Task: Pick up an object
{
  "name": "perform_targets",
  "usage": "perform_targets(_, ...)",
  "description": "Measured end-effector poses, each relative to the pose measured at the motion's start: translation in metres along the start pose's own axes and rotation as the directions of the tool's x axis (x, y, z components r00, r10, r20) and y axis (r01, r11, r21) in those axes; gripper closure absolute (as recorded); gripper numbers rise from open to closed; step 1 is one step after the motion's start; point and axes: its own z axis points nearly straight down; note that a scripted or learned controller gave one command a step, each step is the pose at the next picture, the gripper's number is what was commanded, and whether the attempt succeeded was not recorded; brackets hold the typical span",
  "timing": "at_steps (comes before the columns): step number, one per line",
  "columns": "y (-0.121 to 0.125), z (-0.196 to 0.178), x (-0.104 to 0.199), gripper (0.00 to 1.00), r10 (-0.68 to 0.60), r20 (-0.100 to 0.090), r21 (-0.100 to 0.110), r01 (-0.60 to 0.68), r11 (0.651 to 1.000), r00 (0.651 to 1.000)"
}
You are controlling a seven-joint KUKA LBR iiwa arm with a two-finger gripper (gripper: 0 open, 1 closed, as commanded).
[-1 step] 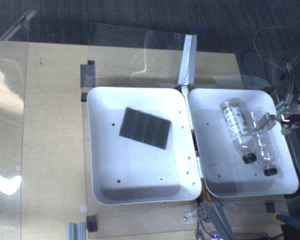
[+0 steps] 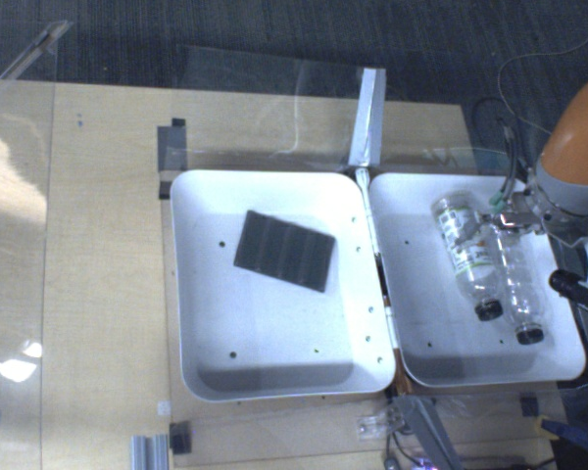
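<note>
Two clear plastic bottles lie side by side in the right bin [image 2: 421, 360]. The left bottle [image 2: 465, 248] carries a pale label and ends in a black cap toward the front. To its right, the second bottle [image 2: 515, 284] is plain, also with a black cap at the front. A dark grey ribbed rectangular pad [image 2: 284, 250] lies flat in the left bin [image 2: 274, 380]. My gripper [image 2: 511, 217] reaches in from the right and hovers over the far end of the plain bottle, beside the top of the labelled one. The grey wrist hides the gripper's tips.
The orange band of the arm [image 2: 580, 145] stands over the right bin's far right corner. A metal post [image 2: 367, 116] rises behind the seam between the bins. Cables run behind the right bin. Clear panels edge the bench on the left and at the back.
</note>
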Motion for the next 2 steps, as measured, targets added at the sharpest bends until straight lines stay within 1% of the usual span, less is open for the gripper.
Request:
perform_targets(1, 0.056, 0.071, -0.015, 0.00, -0.342, 0.001, -0.013, 0.342, 0.940, 0.940)
perform_targets(2, 0.058, 0.059, -0.013, 1.00, -0.343, 0.000, -0.017, 0.343, 0.939, 0.939)
